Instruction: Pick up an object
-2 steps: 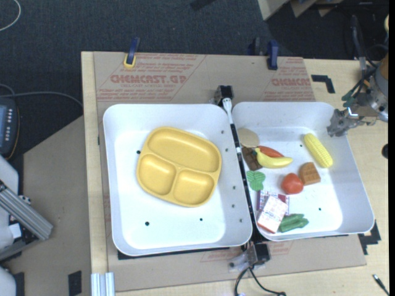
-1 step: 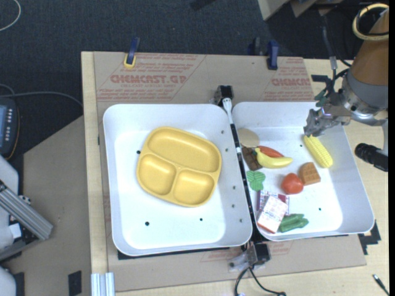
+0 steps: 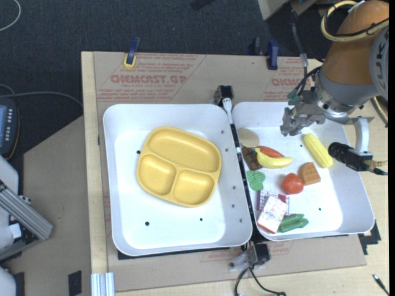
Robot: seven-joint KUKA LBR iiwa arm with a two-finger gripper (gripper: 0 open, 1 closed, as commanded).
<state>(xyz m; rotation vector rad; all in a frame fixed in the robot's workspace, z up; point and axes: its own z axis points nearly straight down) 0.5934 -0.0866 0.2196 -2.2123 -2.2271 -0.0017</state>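
Hand (image 3: 295, 123) hovers just left of corn cob (image 3: 318, 150); open or closed, can't tell. Cob prob. light, stiff plastic, slippery; grab across its mid.

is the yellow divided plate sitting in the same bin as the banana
No, the yellow divided plate lies in the left bin, while the banana lies in the right bin.

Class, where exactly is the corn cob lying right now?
The corn cob lies in the right bin, toward its far right part, just right of the banana and above the brown block.
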